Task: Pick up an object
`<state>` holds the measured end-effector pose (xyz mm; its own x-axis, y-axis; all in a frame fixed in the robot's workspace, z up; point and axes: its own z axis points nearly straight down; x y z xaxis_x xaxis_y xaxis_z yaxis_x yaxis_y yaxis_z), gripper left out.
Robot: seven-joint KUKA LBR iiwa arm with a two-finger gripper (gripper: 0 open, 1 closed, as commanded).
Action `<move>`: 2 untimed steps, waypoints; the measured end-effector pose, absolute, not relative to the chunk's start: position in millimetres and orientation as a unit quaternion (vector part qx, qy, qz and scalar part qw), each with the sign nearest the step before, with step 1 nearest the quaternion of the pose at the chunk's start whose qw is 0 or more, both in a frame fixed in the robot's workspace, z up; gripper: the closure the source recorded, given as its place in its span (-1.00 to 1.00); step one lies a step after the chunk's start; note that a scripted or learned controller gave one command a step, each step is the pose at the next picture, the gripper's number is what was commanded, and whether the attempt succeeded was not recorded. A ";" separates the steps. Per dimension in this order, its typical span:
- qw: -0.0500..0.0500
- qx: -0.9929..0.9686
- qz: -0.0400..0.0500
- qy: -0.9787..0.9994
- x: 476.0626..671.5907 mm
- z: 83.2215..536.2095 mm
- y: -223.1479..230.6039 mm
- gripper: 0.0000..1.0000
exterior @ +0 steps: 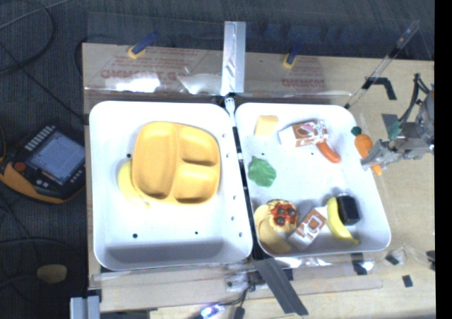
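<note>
The right bin [367, 190] holds several toy foods. A pale cheese block [266, 125] and a white and red carton [304, 133] lie at the back. A red-orange carrot [328, 152] lies beside the carton, and an orange carrot with a green top [362, 144] rests by the right rim. A green leafy piece [262, 171] sits near the left wall. At the front are a round pizza-like piece [280, 214], a second carton [311, 226], a banana [338, 224] and a black block [347, 207]. My gripper [395, 147] hangs at the bin's right rim, just right of the orange carrot.
The left bin [113, 240] carries a big yellow divided tray [174, 162]. A metal divider post [234, 56] stands behind the seam between the bins. A handheld pendant [49, 162] lies on the floor at the left. Clamps and cables sit along the bench's back.
</note>
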<state>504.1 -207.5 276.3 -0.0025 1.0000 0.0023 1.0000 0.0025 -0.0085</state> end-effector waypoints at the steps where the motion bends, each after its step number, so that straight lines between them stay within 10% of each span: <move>1: 0.003 -0.693 0.003 -0.721 572.0 214.9 -223.1 -1.00; 2: 0.002 -0.743 0.002 -0.669 631.5 117.5 -222.8 -1.00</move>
<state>631.5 -222.8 117.5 0.1043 0.9945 -0.0008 0.9945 -0.1043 -0.0057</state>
